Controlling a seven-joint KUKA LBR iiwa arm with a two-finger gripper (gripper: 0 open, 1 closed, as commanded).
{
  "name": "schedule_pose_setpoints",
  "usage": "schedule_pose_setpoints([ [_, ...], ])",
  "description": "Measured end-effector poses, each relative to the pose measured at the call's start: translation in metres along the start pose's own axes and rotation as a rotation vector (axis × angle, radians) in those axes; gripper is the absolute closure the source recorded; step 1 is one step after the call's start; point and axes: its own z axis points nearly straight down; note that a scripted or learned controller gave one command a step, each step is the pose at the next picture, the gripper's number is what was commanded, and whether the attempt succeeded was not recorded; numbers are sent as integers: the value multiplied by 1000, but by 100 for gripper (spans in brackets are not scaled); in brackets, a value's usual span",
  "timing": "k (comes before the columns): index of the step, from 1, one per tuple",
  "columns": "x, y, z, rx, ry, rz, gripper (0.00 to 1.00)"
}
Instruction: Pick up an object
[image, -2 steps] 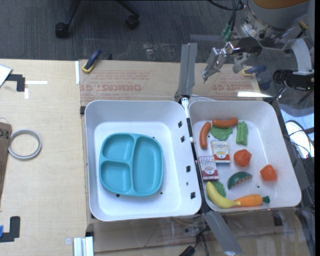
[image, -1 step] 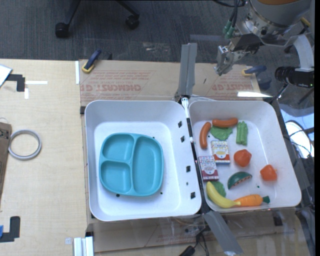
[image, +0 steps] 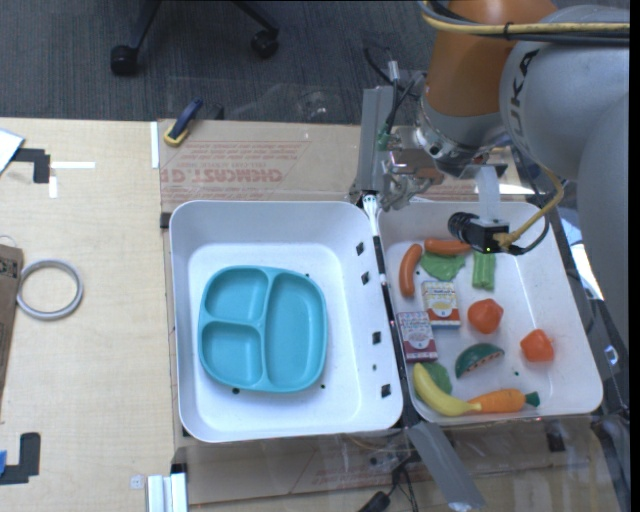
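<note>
My gripper hangs above the far rim of the right bin because the toy foods lie there (the sausage is nearest), but how wide it stands I cannot tell.

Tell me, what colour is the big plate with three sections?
The plate is light blue, seen best in the camera view.

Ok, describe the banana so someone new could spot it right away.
Look in the right-hand white bin, along its near edge. The banana lies in the near-left corner, its tip touching a carrot. It is the only yellow, curved item there.
</note>
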Motion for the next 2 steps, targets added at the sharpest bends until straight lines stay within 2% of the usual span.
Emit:
schedule_pose_setpoints([
  [1, 19, 9, -59, -1, -1, 219, 100],
  [2, -26, 7, -56, 0, -1, 236, 100],
])
